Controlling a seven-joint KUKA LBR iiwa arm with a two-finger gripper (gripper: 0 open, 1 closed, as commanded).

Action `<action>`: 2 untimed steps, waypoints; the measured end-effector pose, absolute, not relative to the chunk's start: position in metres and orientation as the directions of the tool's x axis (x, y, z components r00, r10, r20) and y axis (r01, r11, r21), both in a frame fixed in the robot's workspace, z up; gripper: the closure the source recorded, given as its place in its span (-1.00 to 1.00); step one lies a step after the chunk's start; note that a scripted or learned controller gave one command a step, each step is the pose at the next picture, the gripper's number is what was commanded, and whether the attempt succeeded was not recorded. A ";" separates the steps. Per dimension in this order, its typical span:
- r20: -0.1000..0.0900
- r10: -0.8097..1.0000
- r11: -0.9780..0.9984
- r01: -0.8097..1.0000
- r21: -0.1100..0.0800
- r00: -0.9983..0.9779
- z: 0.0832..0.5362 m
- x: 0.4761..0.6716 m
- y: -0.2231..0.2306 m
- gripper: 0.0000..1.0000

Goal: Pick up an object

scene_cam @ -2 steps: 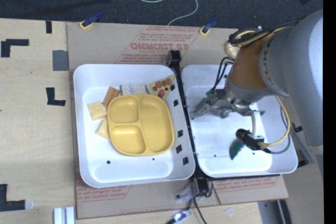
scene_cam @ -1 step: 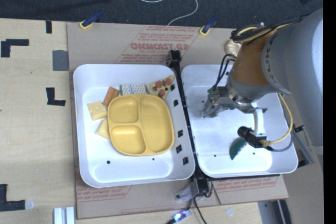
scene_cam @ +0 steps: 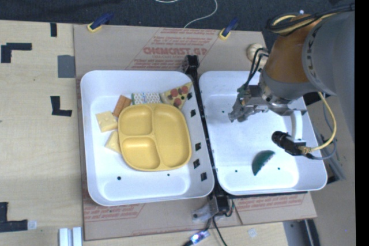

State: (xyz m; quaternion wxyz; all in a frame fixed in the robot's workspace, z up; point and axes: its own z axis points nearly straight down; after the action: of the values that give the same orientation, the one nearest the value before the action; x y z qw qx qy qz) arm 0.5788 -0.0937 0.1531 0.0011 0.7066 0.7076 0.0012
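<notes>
Tool hangs over the right bin, upper left part; can't tell its spread. Dark green object lies well apart, near the bin's front edge. Best: shift toward it, centre above, descend straight.

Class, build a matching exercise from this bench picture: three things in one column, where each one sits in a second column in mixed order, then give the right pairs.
Things:
1. yellow divided plate
2. dark green piece
3. gripper

Places:
A. near corner of the right bin
B. over the right bin's far half
C. middle of the left bin

Pairs: 1-C, 2-A, 3-B
</notes>
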 end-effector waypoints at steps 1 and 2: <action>0.000 1.000 0.003 1.000 0.005 -0.003 0.216 0.578 -0.090 1.00; 0.001 1.000 0.002 1.000 0.000 -0.002 0.225 0.578 -0.089 1.00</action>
State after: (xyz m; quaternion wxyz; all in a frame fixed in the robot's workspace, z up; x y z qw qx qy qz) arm 0.5783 -0.0886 0.2246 -0.0003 0.7063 0.7079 0.0003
